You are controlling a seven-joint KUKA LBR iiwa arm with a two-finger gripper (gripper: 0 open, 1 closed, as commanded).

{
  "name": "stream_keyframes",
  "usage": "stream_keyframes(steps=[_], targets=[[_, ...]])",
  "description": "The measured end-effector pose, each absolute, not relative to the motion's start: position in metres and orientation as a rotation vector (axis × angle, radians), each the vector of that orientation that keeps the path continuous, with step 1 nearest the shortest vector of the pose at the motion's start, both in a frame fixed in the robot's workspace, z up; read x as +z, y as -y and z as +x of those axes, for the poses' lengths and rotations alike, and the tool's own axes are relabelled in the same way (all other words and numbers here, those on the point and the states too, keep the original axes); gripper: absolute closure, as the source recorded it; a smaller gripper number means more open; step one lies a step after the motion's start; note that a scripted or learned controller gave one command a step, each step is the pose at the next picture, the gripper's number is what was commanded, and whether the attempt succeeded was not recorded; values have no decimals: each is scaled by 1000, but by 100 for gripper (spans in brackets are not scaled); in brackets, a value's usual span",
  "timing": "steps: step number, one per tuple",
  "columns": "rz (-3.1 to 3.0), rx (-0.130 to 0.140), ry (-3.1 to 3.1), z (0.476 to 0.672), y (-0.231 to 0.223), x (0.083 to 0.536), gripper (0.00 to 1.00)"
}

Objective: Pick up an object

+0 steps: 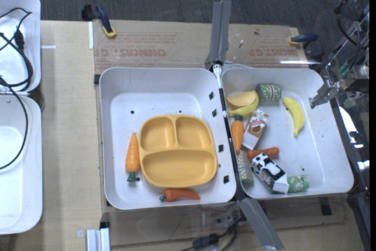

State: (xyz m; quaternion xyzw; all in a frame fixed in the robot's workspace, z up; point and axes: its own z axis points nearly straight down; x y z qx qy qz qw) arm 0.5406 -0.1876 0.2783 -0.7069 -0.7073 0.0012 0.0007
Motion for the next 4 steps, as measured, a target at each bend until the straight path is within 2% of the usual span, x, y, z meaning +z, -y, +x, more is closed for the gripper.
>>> stream_keyframes(steps=[1,2,3,4], targets=[[-2243,3,2197,563,181,117,0],[-2244,-4,2195,594,203,92,0],[-2247,-2,2196,594,205,101,100],[-2274,2,2168,596,152,237,100]])
